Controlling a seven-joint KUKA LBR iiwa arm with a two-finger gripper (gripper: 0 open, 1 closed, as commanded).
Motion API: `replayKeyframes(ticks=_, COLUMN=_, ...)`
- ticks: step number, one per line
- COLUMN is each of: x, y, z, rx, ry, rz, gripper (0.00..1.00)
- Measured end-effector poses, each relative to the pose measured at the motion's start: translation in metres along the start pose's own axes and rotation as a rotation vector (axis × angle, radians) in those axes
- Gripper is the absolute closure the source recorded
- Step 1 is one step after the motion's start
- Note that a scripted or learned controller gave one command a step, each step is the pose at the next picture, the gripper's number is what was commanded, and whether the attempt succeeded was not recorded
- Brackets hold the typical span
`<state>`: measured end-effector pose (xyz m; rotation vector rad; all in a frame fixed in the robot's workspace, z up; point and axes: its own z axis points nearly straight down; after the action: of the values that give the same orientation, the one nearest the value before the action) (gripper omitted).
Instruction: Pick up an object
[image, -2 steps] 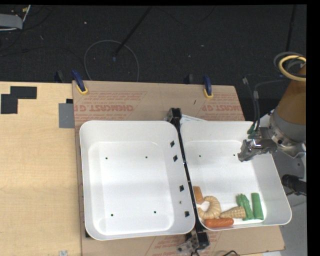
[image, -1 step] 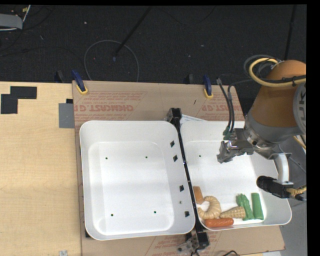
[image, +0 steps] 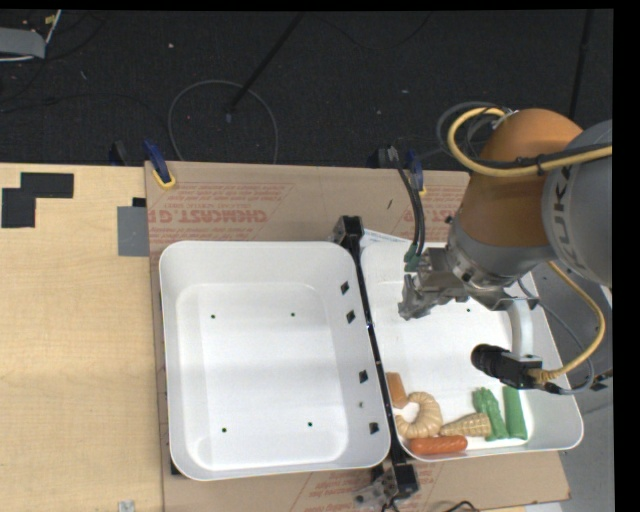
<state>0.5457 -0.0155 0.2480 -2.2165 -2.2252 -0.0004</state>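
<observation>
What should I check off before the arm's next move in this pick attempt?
1. Objects available in the right bin: ok; a croissant, carrot, cone and green pieces lie along its near edge.
2. Tool above the right bin: ok.
3. Tool over an object: not ok; it sits over bare floor, away from the pile.
4. Something held: cannot tell.
5. Objects spaced for a clean grasp: not ok; they are bunched together.

Grey two-finger gripper (image: 418, 300) is hanging over bare floor at the far end of the right white plastic bin (image: 570, 425). Toy food pile (image: 452, 425) is crowding the end nearer the camera. Black divider clamp bar (image: 367, 335) is standing just beside the tool, blocking travel toward the left white bin (image: 180, 300).
</observation>
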Motion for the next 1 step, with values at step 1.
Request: replayKeyframes(ticks=1, x=0.0499, y=0.0108, z=0.0204, rx=0.002, ry=-0.001, rz=0.001, gripper=1.00)
